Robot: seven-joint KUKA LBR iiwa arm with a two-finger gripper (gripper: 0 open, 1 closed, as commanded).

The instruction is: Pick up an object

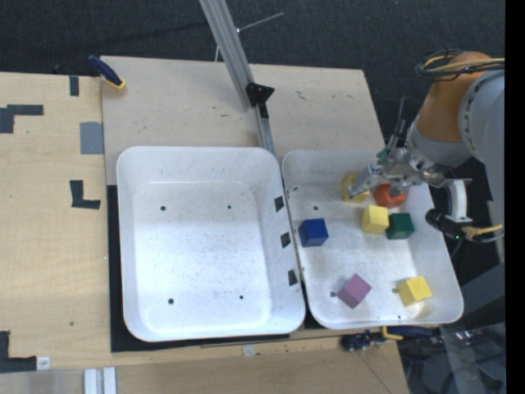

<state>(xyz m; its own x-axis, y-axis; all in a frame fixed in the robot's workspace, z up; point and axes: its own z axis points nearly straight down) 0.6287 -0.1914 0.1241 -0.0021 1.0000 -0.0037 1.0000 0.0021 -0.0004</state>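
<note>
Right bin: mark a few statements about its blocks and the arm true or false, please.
1. The blue cube lies in the right bin. True.
2. The purple block lies in the left bin. False: it lies in the right bin.
3. The gripper is over the right bin's far end, by the orange object. True.
4. The green cube touches the blue cube. False: they lie apart.

Blue-yellow clamp on bench, metal pole overhead.
</note>
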